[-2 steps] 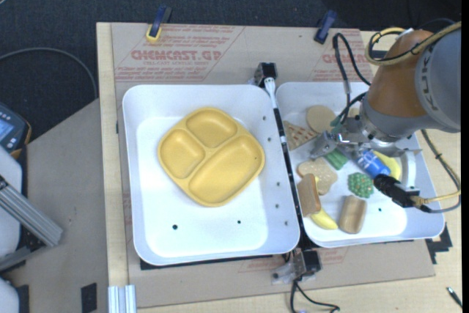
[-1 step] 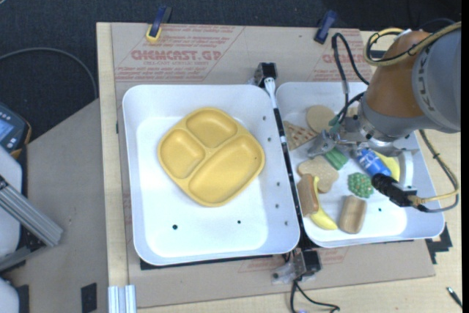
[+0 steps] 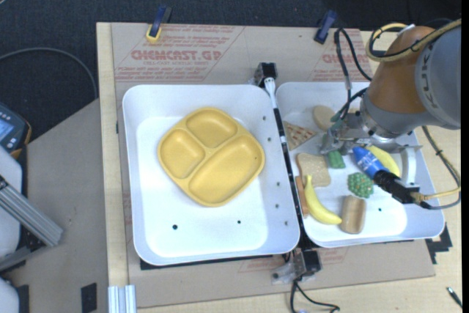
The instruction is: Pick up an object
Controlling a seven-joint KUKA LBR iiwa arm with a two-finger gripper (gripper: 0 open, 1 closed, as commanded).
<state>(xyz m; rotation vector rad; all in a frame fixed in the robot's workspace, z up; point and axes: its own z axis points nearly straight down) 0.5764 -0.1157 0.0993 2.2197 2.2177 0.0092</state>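
My gripper [image 3: 338,138] hangs low over the middle of the right bin [image 3: 381,229], under the grey arm with its orange band. Just below it lies a small green block [image 3: 335,160]. Beside that are a blue bottle [image 3: 363,157] and a yellow piece [image 3: 386,162]. A green broccoli [image 3: 359,184], a yellow banana [image 3: 319,204], a tan bread slice [image 3: 314,168] and a brown cylinder [image 3: 352,215] lie nearer the front. A beige round piece [image 3: 322,116] and a patterned wedge [image 3: 297,134] lie towards the back left. Nothing is seen held.
The left bin [image 3: 146,179] holds a yellow divided plate [image 3: 211,155]. Both bins rest on a cardboard sheet [image 3: 183,48] clamped at its far edge. The arm's body covers the right bin's far right part.
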